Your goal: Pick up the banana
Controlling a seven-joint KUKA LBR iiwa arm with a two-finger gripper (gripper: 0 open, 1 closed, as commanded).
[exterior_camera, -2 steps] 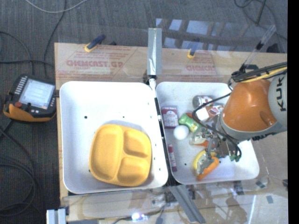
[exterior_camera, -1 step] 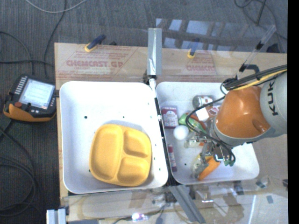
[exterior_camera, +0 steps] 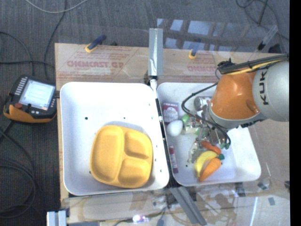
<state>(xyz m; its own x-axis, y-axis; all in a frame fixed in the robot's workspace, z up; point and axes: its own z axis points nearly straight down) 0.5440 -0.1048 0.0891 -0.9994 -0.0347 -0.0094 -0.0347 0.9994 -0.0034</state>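
At the near edge of the right bin (exterior_camera: 251,173) you will find the task's object: the banana (exterior_camera: 203,159) lies on the bin floor, pressed against a carrot (exterior_camera: 210,168) on its near side, with a second, smaller carrot (exterior_camera: 211,148) lying across its far end. Judged from this layout, the three pieces sit as a loose heap, so any approach to the banana will likely disturb its neighbours.

Directly above that heap you have the gripper (exterior_camera: 210,138), reaching down from the orange wrist band (exterior_camera: 233,102). Its working end is crowded by cables and the wrist body, and you cannot tell whether it is spread or closed, nor whether it touches the banana. Nothing is visibly gripped, so record the banana as resting in the bin, not picked.

Further back in the same bin, note a white egg (exterior_camera: 175,127) near the dividing wall and a small red packet (exterior_camera: 170,111) beyond it; both lie apart from the banana and should not interfere.

In the left bin (exterior_camera: 75,102) sits a yellow compartment tray (exterior_camera: 122,156), upright and well apart from the work.

Outside the bins, on the floor to the far left, lies the teach pendant (exterior_camera: 31,100).
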